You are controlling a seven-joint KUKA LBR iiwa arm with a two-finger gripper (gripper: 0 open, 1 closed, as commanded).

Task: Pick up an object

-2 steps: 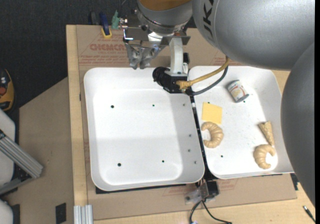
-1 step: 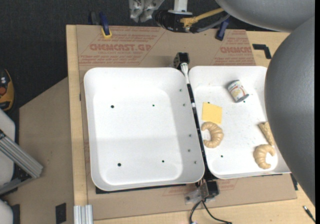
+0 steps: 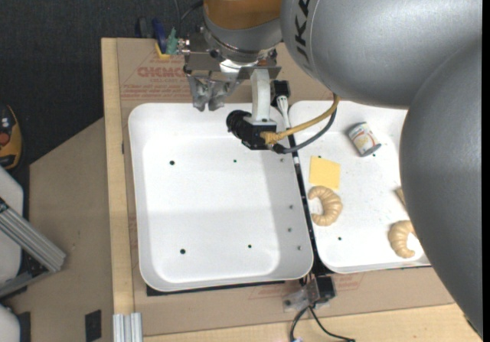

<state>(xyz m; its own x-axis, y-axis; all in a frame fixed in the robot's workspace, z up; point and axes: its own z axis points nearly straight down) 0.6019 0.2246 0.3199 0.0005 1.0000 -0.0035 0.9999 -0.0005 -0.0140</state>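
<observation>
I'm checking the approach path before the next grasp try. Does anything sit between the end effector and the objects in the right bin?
Nothing visible blocks it. The end effector hangs over the left bin's far edge; the cheese slice and nearest croissant lie just past the divider.

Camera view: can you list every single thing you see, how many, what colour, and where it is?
shallow white plastic bins: 2, white, side by side on the bench; left bin, right bin
flat yellow cheese-like square: 1, yellow, right bin, near its left wall
tan croissant-shaped pastries: 2, tan, right bin; one just below the yellow square, one near the front right
small round can: 1, grey and white with some orange, right bin, back part
brown cardboard sheet: 1, brown, under the bins
arm: 1, grey with orange band, reaching in from the right
tool: 1, grey metal, above the left bin's back edge
</observation>
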